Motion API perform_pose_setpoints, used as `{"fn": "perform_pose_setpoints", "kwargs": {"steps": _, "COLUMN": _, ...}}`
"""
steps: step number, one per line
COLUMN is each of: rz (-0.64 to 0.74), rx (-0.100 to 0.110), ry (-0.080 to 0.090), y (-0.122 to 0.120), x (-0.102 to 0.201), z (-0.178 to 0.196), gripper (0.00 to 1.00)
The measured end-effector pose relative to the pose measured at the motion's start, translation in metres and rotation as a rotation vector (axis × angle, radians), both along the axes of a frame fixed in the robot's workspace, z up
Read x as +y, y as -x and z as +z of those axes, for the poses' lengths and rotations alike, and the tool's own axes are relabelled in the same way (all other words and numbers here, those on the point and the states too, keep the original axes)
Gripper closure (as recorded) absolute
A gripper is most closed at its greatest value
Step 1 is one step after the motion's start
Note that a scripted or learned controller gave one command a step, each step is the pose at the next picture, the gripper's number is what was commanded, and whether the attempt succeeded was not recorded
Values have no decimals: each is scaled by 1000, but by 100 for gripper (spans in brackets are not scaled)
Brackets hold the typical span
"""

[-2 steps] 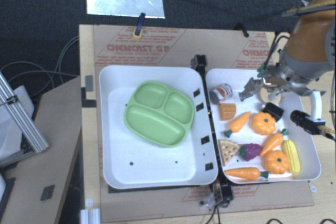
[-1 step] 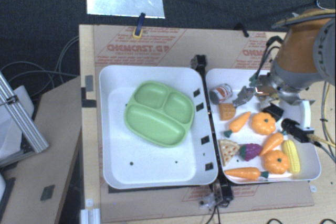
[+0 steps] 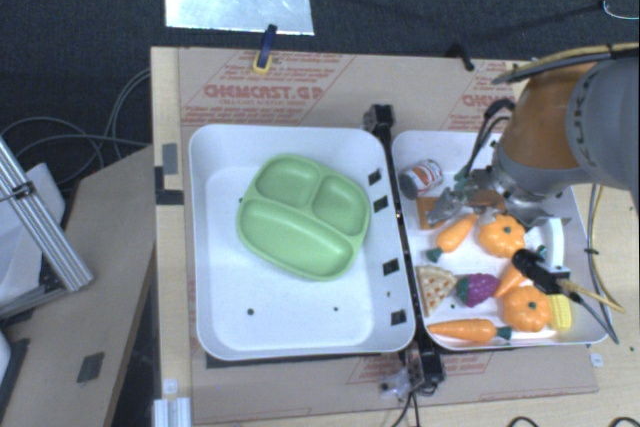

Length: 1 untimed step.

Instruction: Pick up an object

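From the camera above, the desk (image 3: 300, 80) carries two white bins side by side: the left bin (image 3: 215, 245) holds a green divided plate (image 3: 303, 215), tilted a little, lying toward the bin's centre and twelve o'clock side. The right bin (image 3: 420, 150) is crowded with toy food. A small can (image 3: 422, 177) lies at its ten o'clock corner; a pizza slice (image 3: 434, 286) sits at about seven o'clock, with a purple bunch of grapes (image 3: 478, 288) just beside it at its three o'clock. A long carrot (image 3: 468, 330) lies along the six o'clock edge. A smaller carrot (image 3: 454, 235) lies near the middle, and an orange pumpkin (image 3: 501, 237) sits just beside it at its three o'clock. A second pumpkin (image 3: 526, 310) rests at five o'clock, touching a yellow corn cob (image 3: 561, 312). The arm (image 3: 570, 130) comes in from three o'clock, its orange band above the wrist, and the tool (image 3: 449, 206) sits low over the bin's middle, just at twelve o'clock of the smaller carrot; whether it is released or clenched I cannot tell, and nothing is visibly caught in it.
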<state>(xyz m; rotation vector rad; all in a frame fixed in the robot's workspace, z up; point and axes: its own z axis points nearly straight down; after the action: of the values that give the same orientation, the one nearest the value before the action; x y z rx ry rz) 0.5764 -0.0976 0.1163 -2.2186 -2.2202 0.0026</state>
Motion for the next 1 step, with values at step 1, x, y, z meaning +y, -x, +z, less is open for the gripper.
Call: {"fn": "perform_pose_setpoints", "kwargs": {"steps": 1, "rz": 0, "rx": -1, "ry": 0, "y": 0, "x": 1, "z": -34, "gripper": 0}}
